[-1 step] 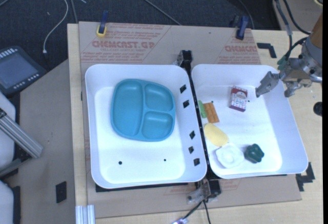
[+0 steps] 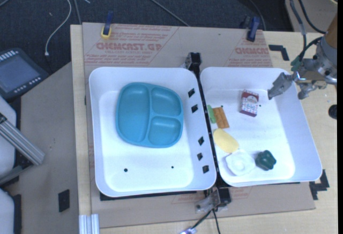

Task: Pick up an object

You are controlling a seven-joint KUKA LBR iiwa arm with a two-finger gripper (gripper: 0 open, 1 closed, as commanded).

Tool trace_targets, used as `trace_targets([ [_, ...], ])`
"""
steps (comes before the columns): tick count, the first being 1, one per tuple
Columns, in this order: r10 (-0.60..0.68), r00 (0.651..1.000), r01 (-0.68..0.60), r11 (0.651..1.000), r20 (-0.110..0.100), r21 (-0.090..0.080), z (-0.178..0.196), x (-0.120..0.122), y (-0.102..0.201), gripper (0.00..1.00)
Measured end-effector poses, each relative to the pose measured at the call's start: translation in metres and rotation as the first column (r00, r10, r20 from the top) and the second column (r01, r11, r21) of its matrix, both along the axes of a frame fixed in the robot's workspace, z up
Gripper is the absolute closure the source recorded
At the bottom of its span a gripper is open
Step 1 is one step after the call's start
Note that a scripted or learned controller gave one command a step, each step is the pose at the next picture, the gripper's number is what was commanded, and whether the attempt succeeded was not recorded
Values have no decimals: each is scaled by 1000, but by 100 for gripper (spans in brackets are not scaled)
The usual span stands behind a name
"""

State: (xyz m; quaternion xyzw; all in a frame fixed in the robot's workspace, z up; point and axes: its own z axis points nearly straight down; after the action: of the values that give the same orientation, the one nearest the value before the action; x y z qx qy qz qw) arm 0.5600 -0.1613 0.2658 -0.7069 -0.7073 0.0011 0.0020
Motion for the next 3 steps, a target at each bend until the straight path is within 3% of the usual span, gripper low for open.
trace_targets([
  [3, 0, 1000, 0, 1000, -6, 3, -176, -10, 10, 0],
])
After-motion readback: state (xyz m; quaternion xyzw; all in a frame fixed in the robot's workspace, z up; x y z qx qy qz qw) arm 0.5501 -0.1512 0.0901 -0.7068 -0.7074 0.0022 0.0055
